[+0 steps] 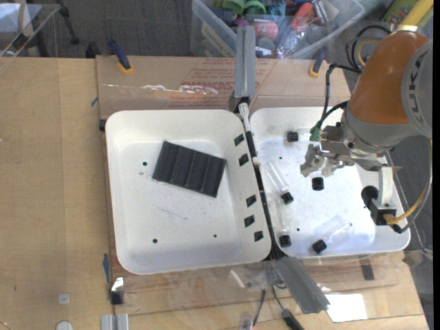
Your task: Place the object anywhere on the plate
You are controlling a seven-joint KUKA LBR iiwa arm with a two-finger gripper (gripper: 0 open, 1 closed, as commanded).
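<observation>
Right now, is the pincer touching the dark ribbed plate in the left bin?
Apart. The camera view shows the pincer over the right bin, while the dark ribbed plate lies in the left bin, with the divider between them.

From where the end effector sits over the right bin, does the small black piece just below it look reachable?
Probably yes. The end effector hangs right above the small black piece, and nothing lies between them on the right bin's floor.

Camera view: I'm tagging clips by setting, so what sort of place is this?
Probably a robotics lab bench: two white bins clamped to a wooden table, a robot arm reaching in, and a clear tub of assorted test objects behind.
</observation>
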